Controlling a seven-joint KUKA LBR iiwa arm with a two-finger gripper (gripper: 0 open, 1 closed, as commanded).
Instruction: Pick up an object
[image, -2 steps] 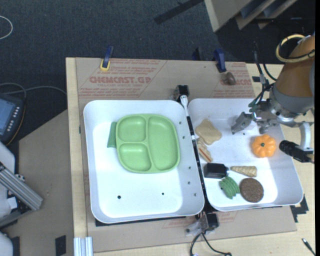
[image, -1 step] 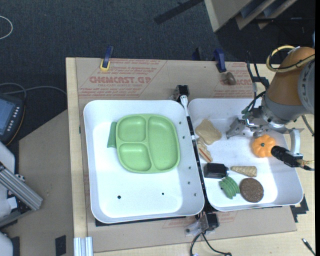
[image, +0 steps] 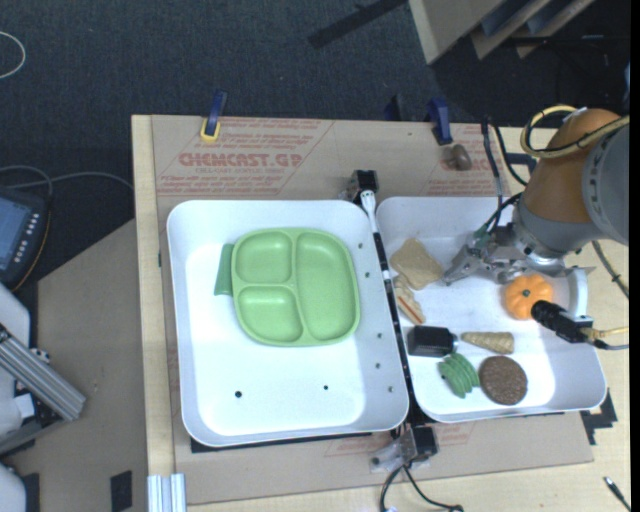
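1. Camera view shows the counter (image: 300, 150) from above, with two white bins side by side on it.
2. Left bin (image: 200, 330) holds a green divided plate (image: 296, 286) with three compartments, which lies in the upper half of this bin.
3. Right bin (image: 580, 375) holds several small objects: a tan bread-like piece (image: 417, 263) near its upper left, a black block (image: 431, 341) at its left wall, a green leafy piece (image: 459, 374) just below the block, a beige cone (image: 488, 342) and a brown round disc (image: 503, 380) beside them.
4. An orange pumpkin-like toy (image: 527, 296) lies at the right side of this bin, close under the arm.
5. The grey arm reaches in from the right, and the gripper (image: 478, 258) is low over the right bin, between the bread-like piece and the orange toy.
6. Whether the gripper is spread or pressed together, I cannot tell, and I see no object in it.
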